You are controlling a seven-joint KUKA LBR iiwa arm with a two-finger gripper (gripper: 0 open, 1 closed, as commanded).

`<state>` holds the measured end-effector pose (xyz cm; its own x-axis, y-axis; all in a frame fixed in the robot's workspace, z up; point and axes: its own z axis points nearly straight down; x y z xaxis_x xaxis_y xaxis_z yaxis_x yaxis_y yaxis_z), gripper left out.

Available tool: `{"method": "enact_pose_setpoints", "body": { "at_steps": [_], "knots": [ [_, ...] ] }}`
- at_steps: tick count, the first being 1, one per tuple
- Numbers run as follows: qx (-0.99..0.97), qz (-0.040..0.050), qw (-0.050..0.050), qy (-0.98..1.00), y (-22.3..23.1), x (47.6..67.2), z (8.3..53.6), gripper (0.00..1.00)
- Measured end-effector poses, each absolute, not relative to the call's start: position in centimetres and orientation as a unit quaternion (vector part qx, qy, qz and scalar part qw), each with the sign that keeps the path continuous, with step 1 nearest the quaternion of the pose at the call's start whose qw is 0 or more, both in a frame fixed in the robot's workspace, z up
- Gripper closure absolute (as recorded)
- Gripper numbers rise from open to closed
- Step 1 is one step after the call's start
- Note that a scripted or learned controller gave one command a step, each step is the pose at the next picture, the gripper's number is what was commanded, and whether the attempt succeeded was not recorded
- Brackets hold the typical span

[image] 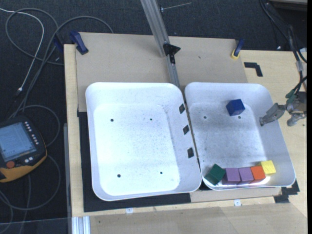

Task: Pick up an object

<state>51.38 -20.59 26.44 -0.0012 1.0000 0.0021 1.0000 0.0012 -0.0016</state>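
At the right bin's [275,130] edge my gripper [282,114] sits with fingers apart, holding nothing; the blue block [235,107] waits nearby, so no pick is done yet.

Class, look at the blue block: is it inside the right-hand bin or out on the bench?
Inside. The blue block sits on the floor of the right bin, near its far side, apart from the row of blocks along the near wall.

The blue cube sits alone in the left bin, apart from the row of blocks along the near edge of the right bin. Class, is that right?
Not quite. The camera view shows the blue cube alone in the right bin, not the left; the row of blocks lies along that same bin's near edge.
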Motion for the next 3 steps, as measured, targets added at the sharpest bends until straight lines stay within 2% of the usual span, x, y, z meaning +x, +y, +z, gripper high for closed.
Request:
{"method": "enact_pose_setpoints", "body": {
  "at_steps": [1,2,3],
  "knots": [
    [-0.706,0.0015,0.005,-0.708,-14.7,52.6,10.7,0.0],
    [-0.707,-0.0003,-0.003,-0.707,-19.9,56.7,9.9,0.0],
    [-0.706,-0.0017,-0.004,-0.709,-21.8,65.2,10.1,0.0]
  ]
}}
